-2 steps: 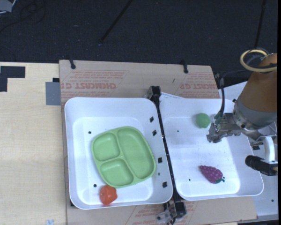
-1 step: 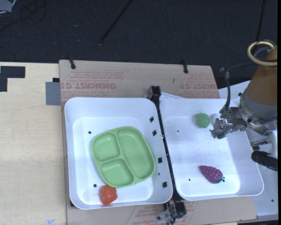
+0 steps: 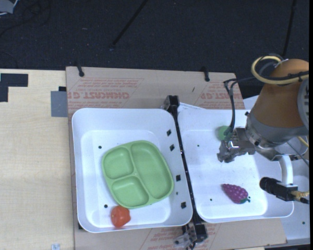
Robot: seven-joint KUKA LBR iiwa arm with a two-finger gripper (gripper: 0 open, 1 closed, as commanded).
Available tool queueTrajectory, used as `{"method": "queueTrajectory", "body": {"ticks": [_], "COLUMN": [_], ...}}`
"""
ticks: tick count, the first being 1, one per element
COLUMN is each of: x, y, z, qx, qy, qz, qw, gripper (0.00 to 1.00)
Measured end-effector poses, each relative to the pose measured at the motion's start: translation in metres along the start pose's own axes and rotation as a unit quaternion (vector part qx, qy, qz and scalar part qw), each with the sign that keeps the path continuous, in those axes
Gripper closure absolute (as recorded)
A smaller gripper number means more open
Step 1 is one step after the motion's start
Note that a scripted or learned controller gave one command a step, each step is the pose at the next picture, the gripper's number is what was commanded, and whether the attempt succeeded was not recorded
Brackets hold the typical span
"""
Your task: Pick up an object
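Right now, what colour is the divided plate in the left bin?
Light green; the plate shows best in the camera view.

- Overall exposure: you have even, moderately bright light on the bench; the floor along the top stays nearly black.
- Highlights: the two white bins (image 3: 83, 139) read bright, close to washed out on their flat floors, with little surface detail.
- Shadows: soft and short. You can see a faint one under the green divided plate (image 3: 138, 173) and a grey smudge on the right bin floor below the gripper (image 3: 230, 152).
- Sharpness: you get a soft, low-resolution picture; the printing on the cardboard (image 3: 99, 94) is blurry and the gripper lacks fine detail.
- Colour: saturated on the orange band (image 3: 281, 95).
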State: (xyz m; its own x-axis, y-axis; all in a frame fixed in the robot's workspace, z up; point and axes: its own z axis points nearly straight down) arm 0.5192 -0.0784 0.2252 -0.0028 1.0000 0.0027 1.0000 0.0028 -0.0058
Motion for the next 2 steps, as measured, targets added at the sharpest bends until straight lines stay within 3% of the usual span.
{"method": "queueTrajectory", "body": {"ticks": [2], "x": [0.095], "y": [-0.022], "z": [0.009], "qx": [0.000], "qy": [0.000], "qz": [0.000], "qw": [1.0000], "gripper": [1.00]}}
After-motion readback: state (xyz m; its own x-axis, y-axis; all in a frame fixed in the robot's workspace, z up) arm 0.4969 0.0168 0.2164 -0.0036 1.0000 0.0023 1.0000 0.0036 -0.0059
